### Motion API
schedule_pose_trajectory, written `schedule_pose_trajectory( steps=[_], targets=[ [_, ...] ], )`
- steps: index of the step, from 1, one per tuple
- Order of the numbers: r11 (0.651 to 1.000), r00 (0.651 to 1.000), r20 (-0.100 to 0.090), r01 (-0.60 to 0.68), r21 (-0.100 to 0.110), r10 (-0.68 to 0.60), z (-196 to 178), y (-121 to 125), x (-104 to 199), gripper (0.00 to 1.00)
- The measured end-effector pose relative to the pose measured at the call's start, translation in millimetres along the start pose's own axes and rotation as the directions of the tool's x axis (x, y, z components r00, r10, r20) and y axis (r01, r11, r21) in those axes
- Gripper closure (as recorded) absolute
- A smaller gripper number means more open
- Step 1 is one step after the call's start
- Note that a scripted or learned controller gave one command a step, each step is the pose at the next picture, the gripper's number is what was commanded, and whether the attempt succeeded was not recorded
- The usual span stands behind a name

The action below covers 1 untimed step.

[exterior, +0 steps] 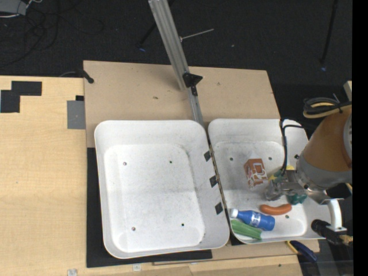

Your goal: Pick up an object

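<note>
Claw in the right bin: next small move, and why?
Probably a short move toward the orange sausage-shaped object and down. The claw sits low in the right bin, between the red-and-white box and that orange piece, with nothing visibly between its fingers. The orange piece lies apart from the blue bottle and green object, so it looks the cleanest target.

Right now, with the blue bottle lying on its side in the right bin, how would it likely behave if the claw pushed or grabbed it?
The blue bottle lies flat and looks round-bodied, so a push would probably roll it. It looks small and plastic, so likely light and somewhat slick. It touches the green object, which may block rolling toward the bin's near wall.
</note>
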State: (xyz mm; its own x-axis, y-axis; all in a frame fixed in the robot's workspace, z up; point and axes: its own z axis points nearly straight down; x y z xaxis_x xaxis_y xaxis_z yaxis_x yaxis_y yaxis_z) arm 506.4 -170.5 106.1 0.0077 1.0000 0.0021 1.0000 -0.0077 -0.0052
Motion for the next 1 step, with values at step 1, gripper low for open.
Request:
schedule_pose_trajectory(
  steps=[1],
  targets=[
    [1.000, 1.000, 0.002, 0.001, -0.006, -0.001, -42.5, 0.6, -4.7, 1.00]
  ],
)
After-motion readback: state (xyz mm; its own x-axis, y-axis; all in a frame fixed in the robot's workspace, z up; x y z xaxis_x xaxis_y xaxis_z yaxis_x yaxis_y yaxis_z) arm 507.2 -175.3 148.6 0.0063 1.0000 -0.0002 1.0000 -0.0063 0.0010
